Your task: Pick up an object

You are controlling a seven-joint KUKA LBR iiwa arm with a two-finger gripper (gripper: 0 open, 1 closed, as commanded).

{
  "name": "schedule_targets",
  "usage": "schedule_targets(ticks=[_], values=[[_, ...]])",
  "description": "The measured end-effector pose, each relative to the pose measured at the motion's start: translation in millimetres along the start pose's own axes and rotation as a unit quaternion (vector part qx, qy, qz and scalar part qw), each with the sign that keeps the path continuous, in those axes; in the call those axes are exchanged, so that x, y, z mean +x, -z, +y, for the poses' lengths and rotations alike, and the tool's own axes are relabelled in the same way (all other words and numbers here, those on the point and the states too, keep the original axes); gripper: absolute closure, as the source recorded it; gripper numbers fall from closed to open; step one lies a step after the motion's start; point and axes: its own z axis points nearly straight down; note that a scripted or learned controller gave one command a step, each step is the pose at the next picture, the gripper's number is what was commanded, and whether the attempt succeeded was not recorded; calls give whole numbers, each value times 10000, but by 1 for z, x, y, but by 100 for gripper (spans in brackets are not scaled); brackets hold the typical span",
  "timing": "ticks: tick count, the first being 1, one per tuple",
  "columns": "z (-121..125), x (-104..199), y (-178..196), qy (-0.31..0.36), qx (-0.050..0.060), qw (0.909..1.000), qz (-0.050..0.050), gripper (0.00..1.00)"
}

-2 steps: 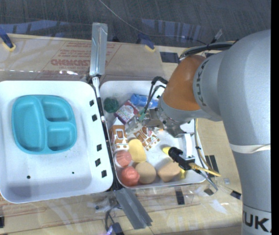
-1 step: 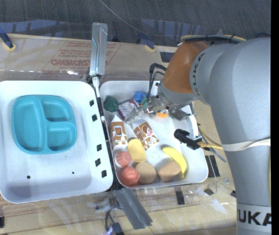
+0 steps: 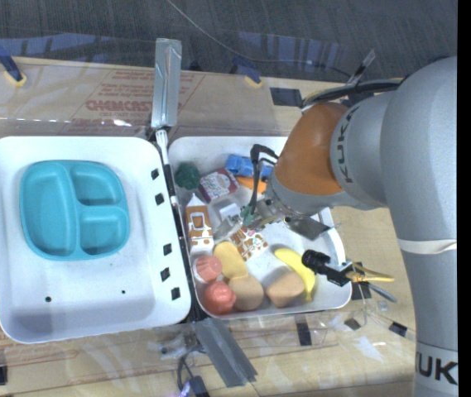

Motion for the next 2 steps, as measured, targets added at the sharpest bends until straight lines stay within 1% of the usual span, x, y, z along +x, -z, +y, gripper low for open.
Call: schedule_targets(ticks=[1, 2], values=[[0, -1, 10, 21, 5, 10000, 1, 100], [22, -29, 28, 586, -9, 9983, -8, 100]])
